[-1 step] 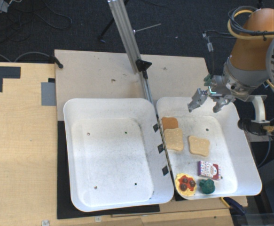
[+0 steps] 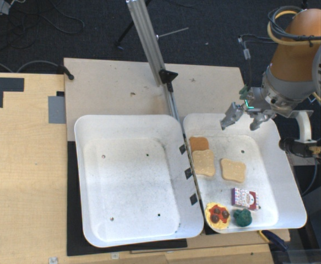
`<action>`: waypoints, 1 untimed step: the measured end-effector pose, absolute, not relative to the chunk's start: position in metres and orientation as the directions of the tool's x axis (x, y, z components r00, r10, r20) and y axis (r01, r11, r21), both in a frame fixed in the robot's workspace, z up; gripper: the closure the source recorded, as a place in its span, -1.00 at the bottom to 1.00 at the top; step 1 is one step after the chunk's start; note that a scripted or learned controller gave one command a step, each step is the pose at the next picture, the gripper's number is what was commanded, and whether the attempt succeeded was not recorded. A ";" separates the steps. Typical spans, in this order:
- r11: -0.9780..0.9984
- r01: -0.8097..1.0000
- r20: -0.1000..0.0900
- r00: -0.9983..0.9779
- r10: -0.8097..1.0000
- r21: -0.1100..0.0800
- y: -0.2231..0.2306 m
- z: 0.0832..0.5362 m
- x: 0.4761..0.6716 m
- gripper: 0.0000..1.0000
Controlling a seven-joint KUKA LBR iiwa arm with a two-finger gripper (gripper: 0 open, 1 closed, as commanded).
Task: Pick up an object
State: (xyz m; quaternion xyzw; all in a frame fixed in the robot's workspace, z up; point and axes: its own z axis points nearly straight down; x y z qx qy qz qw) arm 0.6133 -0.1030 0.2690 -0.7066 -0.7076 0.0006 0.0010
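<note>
Below gripper (image 2: 243, 119), apart: bread slice (image 2: 233, 170)

The grey arm (image 2: 292, 65) comes in from the right, its orange band uppermost and its wrist bent down and leftward. The gripper (image 2: 243, 120) hangs low with its two fingers (image 2: 230, 117) spread apart, nothing between them.

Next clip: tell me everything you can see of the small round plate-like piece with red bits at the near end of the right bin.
The round piece is a small flat disc, yellowish with red blobs and dark specks on top, like toy pizza. It lies flat in the near left corner of the right bin, its edge against or over the bin's rim. A dark green lump sits just right of it, whether touching is unclear. The gripper hangs far off, by the far end.
</note>
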 end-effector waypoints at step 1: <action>0.000 1.000 0.001 0.000 1.000 -0.007 -0.103 0.225 0.614 -1.00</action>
